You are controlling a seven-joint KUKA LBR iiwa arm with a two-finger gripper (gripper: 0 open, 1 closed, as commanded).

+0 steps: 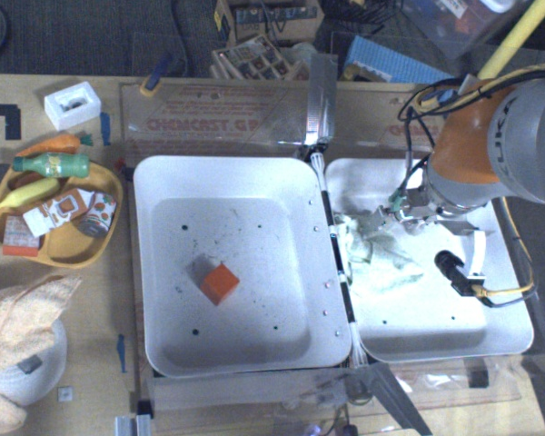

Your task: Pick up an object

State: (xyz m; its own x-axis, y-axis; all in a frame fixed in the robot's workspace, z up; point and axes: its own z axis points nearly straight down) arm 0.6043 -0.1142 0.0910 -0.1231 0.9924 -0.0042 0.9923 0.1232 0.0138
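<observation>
Robotics lab or test workshop, industrial arm (490, 143) over two white bins (163, 334) on a wooden bench (209, 116), loose cables and component trays (254, 57) on the floor behind the bench, yellow bowl of toy groceries (50, 248) left of the bins

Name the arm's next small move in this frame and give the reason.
Probably a short descent of the gripper onto the pale crumpled cloth in the right bin. The gripper sits over that bin at the cloth's upper edge, while the orange block lies far off in the left bin.
</observation>
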